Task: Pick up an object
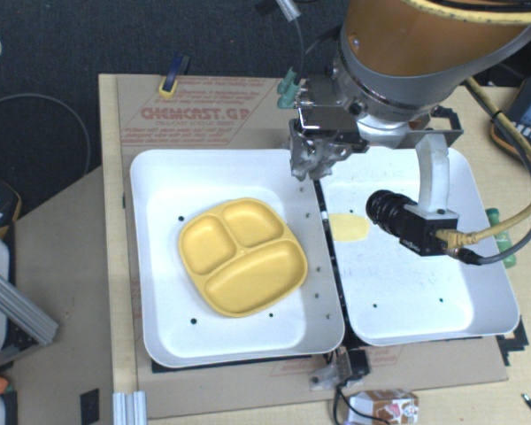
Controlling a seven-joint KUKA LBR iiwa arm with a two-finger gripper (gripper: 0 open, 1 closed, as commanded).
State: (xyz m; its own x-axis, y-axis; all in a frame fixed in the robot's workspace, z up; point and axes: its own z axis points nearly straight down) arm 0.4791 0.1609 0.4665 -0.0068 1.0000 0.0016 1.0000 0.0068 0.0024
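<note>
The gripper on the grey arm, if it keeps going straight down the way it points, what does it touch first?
Probably the raised white rims where the two bins meet: the gripper hangs over that seam, beside the yellow divided plastic plate. Depth is hard to judge.

Yellow tray [242, 257] smooth plastic (slight sheen); white bins [150, 237] glossy.

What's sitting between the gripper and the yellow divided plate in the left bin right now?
Nothing: in the camera view, bare white floor of the left bin separates the gripper from the yellow divided plate.
</note>
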